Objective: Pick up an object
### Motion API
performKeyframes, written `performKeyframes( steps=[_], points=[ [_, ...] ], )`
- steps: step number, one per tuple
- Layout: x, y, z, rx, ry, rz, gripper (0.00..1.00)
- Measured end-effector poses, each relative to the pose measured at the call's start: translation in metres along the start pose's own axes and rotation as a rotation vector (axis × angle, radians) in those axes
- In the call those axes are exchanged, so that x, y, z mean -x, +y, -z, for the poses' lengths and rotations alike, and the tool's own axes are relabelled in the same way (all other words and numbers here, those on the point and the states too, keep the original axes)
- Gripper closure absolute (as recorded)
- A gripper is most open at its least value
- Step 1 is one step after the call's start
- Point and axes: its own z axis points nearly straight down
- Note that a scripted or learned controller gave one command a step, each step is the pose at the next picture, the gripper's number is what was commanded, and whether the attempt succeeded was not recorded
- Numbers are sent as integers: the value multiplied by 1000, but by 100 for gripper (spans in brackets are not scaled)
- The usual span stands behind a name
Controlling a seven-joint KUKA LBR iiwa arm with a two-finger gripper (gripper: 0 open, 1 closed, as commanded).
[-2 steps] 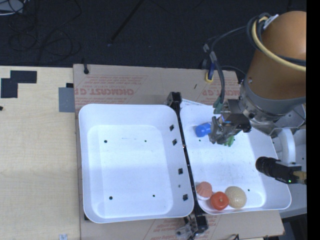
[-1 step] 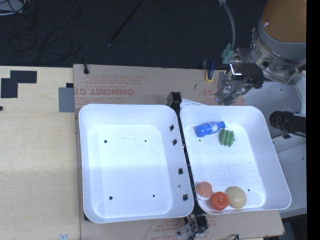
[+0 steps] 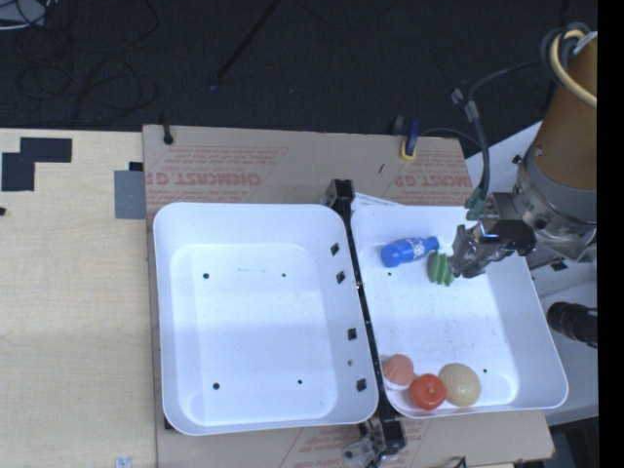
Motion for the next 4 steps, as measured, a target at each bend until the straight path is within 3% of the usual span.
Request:
performKeyframes(
  steps=[1, 2, 3, 4],
  points=[
    [-11, 20, 163, 32, 1, 11, 100],
    [-45, -12, 153, 12, 3, 13, 100],
    [-76, -11, 153, 12, 2, 13, 100],
    [-7, -4, 37, 0, 0, 2, 100]
  ],
)
